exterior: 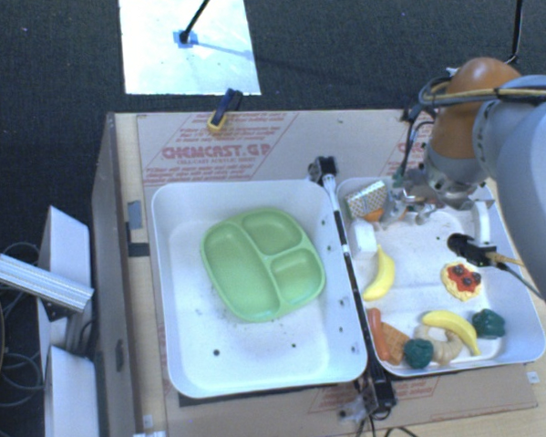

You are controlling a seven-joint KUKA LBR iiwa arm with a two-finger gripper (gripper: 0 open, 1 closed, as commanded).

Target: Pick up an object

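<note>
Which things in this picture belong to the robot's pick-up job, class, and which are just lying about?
Belonging to the job:
gripper
right bin
toy bananas
pizza slice
broccoli pieces
carrot

Just lying about:
left bin
green divided plate
yellow clamp
white sheet on the floor

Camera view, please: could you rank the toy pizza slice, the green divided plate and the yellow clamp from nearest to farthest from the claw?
1. Toy pizza slice, right bin, just below the claw.
2. Green divided plate, left bin.
3. Yellow clamp, bench's far edge, upper left.
</note>
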